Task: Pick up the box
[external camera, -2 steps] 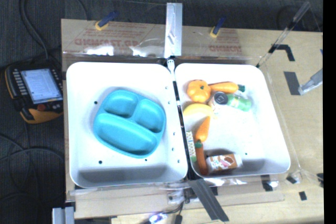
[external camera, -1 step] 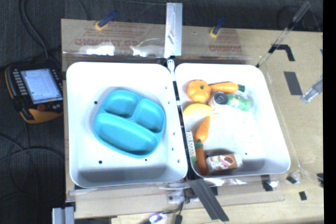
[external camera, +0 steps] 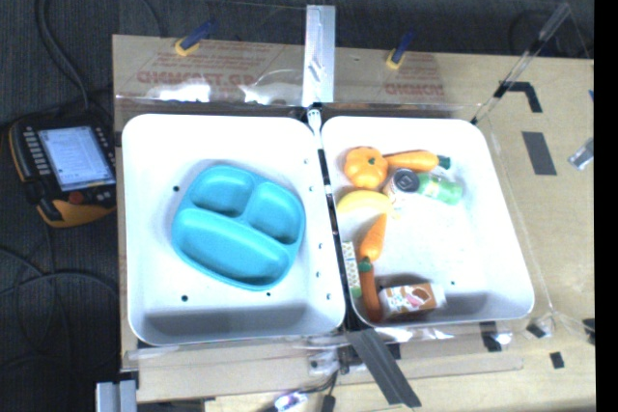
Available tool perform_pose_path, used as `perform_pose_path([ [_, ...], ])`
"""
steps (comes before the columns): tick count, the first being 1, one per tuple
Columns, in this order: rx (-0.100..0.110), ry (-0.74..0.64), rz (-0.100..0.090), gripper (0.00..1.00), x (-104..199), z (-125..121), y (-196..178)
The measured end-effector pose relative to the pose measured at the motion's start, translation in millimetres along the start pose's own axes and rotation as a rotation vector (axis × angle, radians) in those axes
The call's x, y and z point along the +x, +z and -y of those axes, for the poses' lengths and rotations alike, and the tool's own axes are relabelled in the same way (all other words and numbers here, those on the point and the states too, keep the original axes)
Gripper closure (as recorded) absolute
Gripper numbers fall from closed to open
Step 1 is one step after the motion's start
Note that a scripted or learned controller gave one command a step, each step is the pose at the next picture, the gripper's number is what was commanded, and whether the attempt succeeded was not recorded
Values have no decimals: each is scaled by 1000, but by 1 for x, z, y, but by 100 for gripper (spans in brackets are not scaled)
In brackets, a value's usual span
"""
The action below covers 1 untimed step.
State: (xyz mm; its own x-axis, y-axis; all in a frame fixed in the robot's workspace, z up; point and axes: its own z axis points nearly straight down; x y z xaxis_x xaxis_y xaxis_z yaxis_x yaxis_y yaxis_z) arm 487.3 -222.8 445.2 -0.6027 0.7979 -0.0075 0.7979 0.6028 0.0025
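Brown box [external camera: 409, 297] low in right bin [external camera: 483, 236], label blurred, jaws' state untellable.

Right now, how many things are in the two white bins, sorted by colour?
Blue: 1, the divided tray
Orange: 4, the round orange fruit, the carrot at the top, the carrot in the middle, the carrot by the divider
Yellow: 1, the lemon
Green: 1, the bottle
Brown: 1, the box
Total: 8
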Motion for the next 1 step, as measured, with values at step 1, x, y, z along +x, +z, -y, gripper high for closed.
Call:
perform_pose_path([
  [1,-2,-2,3,100,-1,-2,-10],
])
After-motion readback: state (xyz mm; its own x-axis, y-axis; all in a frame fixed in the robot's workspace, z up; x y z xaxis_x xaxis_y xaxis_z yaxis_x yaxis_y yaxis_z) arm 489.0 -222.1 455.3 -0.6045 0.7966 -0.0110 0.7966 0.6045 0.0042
